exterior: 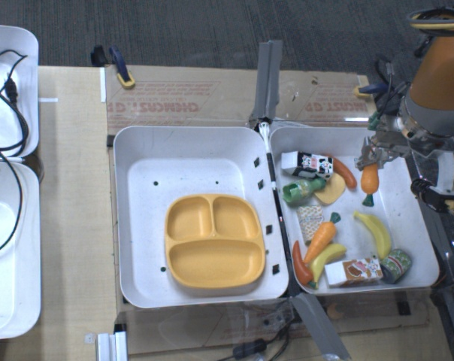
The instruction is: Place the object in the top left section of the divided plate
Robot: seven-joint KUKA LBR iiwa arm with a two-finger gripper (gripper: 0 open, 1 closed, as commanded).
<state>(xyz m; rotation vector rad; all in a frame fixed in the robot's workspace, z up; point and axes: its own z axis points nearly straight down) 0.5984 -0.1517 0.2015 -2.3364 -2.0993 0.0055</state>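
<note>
The fingers (371,160) grasp a small orange toy carrot (370,180) by its top; it hangs below them over the right white bin (422,224), far side. The yellow divided plastic plate (214,241) lies in the left white bin (137,201).

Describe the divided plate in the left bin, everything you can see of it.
The divided plate is yellow-orange, looks like matte plastic, and is a rounded square with a raised rim. Ridges split it into three sections: two smaller ones along the top and one wide one across the bottom. It lies flat, right way up, on the floor of the left bin, toward its lower right. Nothing sits in any section.
</note>
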